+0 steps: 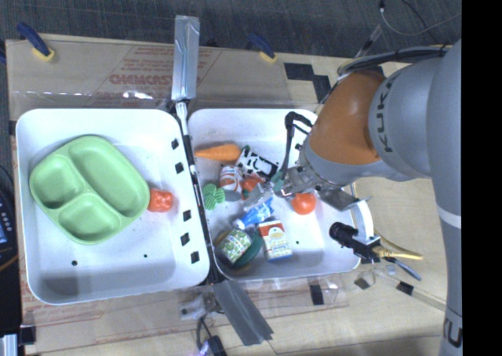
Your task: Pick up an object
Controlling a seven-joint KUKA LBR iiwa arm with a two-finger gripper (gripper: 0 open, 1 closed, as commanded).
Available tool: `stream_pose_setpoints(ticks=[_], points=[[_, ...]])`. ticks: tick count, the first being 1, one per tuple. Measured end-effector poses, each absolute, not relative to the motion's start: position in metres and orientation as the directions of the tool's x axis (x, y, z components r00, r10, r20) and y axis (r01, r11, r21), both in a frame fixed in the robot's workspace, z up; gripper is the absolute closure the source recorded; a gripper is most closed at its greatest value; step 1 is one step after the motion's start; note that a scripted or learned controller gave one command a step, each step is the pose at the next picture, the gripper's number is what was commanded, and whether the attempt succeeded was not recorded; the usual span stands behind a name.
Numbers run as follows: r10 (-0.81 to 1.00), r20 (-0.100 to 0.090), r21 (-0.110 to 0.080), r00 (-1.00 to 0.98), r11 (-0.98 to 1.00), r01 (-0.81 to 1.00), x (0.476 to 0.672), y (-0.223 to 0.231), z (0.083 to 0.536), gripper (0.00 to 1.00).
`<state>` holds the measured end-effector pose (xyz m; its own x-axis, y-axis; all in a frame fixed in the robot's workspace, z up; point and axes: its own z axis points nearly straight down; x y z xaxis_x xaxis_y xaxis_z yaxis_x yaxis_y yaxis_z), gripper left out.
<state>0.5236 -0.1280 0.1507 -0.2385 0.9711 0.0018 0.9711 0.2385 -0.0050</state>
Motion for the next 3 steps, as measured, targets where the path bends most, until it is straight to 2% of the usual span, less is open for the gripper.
stream_pose_setpoints(ticks=[1,2,3], points=[[0.985,-0.005,0.008,-0.172,0.172,0.985,0.61,-0.147,0.097,0.0],[0.981,0.001,-0.003,-0.193,0.193,0.981,0.589,-0.148,0.092,0.0],[0.981,0.001,-0.003,-0.192,0.192,0.981,0.589,-0.148,0.092,0.0]])
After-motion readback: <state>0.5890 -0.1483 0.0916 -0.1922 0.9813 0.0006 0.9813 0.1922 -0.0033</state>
